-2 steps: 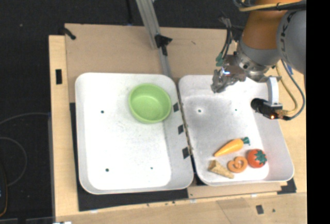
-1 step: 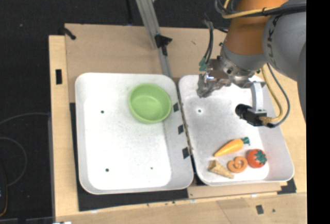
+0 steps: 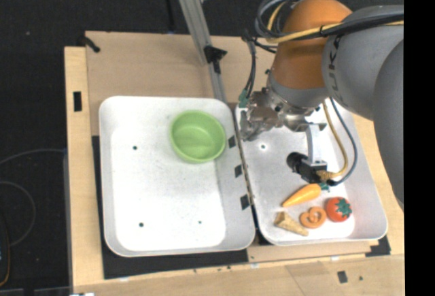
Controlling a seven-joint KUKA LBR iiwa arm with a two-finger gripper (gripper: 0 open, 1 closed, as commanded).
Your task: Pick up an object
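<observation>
Camera view: gripper (image 3: 253,118) is seen low over the top-left corner of the right bin (image 3: 363,186); open or shut can't be told. A green bowl (image 3: 198,137) sits in the left bin (image 3: 122,179), near its top-right. A toy carrot (image 3: 302,194), tomato (image 3: 338,209), an orange round piece (image 3: 312,217) & a tan piece (image 3: 290,223) lie at the right bin's front. Part of the letters "KUKA" can be read on the arm (image 3: 367,63).

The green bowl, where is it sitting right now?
The green bowl sits in the left bin, near its upper right corner in the camera view, close to the divide with the right bin and left of the gripper.
</observation>
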